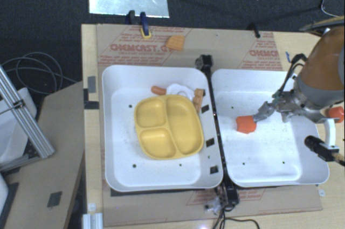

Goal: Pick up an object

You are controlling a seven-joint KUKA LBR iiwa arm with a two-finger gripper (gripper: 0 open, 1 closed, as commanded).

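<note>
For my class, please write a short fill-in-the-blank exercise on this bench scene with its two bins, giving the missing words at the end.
1. The yellow divided tray lies in the ____ bin.
2. The orange object in the right bin lies just ____ of the gripper.
3. The yellow tray has ____ compartments.

Missing words: left; left; three

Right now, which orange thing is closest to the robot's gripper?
The orange block in the right bin, just left of the gripper. The orange sausage and the tan piece lie in the left bin by the yellow tray.
</note>
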